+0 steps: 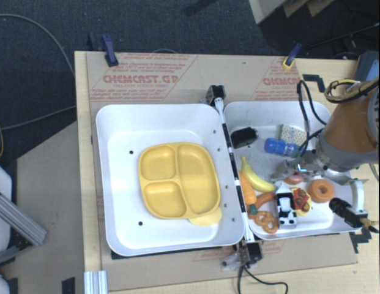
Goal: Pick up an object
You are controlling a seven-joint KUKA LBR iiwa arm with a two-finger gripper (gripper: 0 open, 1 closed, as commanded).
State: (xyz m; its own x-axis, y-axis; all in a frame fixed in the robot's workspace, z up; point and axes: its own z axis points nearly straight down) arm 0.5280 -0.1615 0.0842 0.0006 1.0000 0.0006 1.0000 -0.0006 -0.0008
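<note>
gripper: low in right bin, fingers' state can't tell
banana: prob light, stiff, smooth; grab mid-body across the curve
donut: alt, pinch rim

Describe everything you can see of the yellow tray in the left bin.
The tray is yellow, looks like smooth plastic, and has rounded corners. Raised ridges split it into three compartments: two smaller ones on the left and one long one on the right. It lies flat, slightly turned, near the middle of the left bin. A paler yellow piece sticks out from under its lower right corner.
</note>
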